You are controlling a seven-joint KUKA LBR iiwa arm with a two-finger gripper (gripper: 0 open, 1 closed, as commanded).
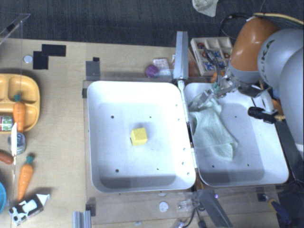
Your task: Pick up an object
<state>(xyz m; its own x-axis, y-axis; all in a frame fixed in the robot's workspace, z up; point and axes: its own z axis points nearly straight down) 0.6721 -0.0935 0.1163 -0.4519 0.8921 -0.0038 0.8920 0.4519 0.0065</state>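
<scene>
Yellow tray [21,87] far left on the wood bench, toy carrots [18,118] on and below it, out of reach. Left bin [102,127] holds one small yellow block [139,136], lying flat near the bin's middle, well apart from the arm. Right bin [256,165] holds a pale green cloth [212,134], crumpled, long axis running from the bin's upper left corner down toward its centre. Gripper [212,93] sits at the cloth's top end, near the bin's upper left corner, arm coming in from the right. Whether the fingers are wide, narrow or closed on fabric cannot be told; metal and cloth blend there. Cloth appears to rise slightly toward the gripper, but a hold is not confirmed.

Judgement: cloth is the likely target, directly under and just below-left of the gripper. Block would need a move left across the divider [183,87]. Risk: cloth slipping loose on lift.
</scene>
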